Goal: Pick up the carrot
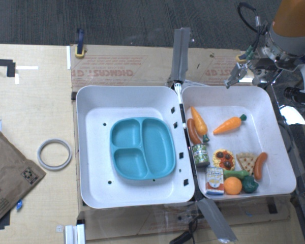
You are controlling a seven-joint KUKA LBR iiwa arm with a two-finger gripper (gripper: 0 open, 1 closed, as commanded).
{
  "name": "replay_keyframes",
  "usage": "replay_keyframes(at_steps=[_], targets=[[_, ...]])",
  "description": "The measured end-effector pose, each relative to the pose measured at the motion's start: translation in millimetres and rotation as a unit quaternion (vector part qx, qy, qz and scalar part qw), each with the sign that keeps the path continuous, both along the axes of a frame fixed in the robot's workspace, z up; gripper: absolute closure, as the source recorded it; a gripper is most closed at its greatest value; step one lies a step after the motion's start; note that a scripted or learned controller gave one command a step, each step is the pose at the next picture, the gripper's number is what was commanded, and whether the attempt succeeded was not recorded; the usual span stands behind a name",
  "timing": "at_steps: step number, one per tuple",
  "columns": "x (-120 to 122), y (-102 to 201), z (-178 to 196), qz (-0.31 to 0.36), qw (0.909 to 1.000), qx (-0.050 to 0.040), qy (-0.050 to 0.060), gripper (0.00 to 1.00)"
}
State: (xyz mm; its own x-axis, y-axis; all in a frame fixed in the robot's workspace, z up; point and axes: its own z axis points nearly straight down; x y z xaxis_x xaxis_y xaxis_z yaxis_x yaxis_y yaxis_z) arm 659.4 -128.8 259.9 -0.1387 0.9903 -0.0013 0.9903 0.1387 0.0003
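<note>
Orange carrot (pixel 227 125) with green top; teal divided plate (pixel 142 148); white bins (pixel 86 151); grey tape ring (pixel 54 153); a small can (pixel 200 155), seemingly green-labelled, though blurred.

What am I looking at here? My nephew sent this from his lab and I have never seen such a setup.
This is one picture from a camera fixed above a bench, looking down at a slant. The grey and orange machine at the top right is a robot arm; its end effector, the part meant for grasping, hangs over the far rim of the right bin with nothing in it. Two shallow white bins sit side by side. The left bin holds a teal divided plate. The right bin holds toy food: the carrot that the arm is meant to pick up, sausages, a small jar, a little pizza, a carton, an orange. On the bench to the left lie a tape ring and a cardboard box.
</note>
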Motion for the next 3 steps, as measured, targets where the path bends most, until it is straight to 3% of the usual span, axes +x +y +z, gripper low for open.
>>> replay_keyframes(at_steps=[1,2,3], targets=[[-63.6,-9.6,-153.0,-0.008,1.0,0.0007,0.001,0.0],[-0.5,-15.4,-167.8,-0.025,0.9997,0.0002,0.0,0.0],[-12.9,-2.2,-167.5,-0.007,1.0,0.0002,0.0,0.0]])
